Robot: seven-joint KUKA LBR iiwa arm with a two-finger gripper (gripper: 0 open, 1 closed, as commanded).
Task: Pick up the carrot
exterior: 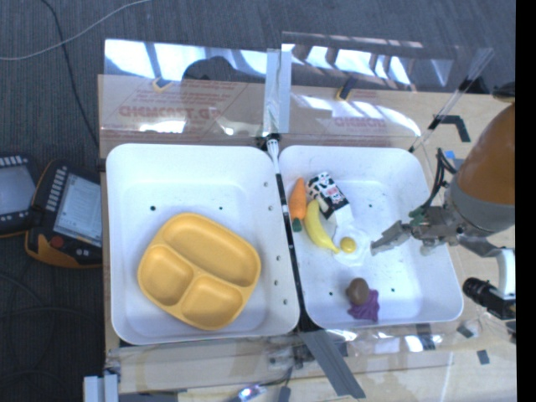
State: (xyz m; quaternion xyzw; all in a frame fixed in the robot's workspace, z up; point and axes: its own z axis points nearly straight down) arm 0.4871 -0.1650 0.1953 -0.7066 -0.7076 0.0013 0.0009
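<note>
i see the carrot [297, 198] by the right bin's [435, 296] left wall, touching the banana [319, 229]. jaws [394, 236] look slightly open, empty. it seems light, stiff, smooth; i'd grip mid-body.

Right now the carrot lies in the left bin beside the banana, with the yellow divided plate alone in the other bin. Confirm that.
Not quite. The camera view shows the carrot in the right bin, against its left wall, beside the banana. The yellow divided plate is alone in the left bin.
</note>
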